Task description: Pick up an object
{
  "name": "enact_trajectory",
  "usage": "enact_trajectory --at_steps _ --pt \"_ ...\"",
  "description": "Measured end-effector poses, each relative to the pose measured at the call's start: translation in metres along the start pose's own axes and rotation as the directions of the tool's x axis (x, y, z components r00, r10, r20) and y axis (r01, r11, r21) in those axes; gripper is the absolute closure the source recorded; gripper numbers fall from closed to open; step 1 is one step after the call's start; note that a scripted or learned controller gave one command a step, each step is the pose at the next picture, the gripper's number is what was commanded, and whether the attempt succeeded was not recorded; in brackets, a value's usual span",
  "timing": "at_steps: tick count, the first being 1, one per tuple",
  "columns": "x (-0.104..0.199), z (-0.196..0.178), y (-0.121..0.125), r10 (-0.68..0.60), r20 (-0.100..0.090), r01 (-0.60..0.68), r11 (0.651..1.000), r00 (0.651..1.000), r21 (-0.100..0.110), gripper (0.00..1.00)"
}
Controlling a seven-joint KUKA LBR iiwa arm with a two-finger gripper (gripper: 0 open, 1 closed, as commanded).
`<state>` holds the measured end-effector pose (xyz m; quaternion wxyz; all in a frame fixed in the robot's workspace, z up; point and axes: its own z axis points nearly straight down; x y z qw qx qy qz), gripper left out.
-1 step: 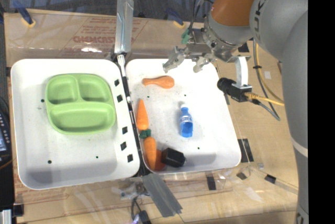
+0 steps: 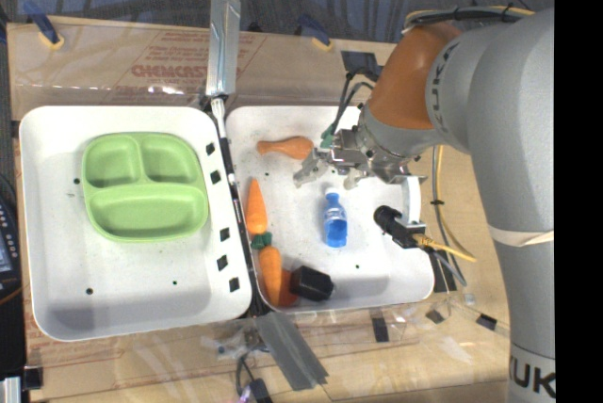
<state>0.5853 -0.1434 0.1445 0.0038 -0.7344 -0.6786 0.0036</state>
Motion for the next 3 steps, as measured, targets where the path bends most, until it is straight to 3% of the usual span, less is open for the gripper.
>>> enact_trajectory --at_steps 1,2,3 --pt "-0.029 0.053 -0.031 -0.017 0.000 0.017 1.000 1.000 -0.007 0.00" --pt "-0.029 0.044 -0.031 -0.022 0.001 0.022 1.000 1.000 -0.006 1.00" --pt "0.056 -0.062 -0.014 0.028 -0.002 -0.028 1.000 1.000 -0.012 1.00"
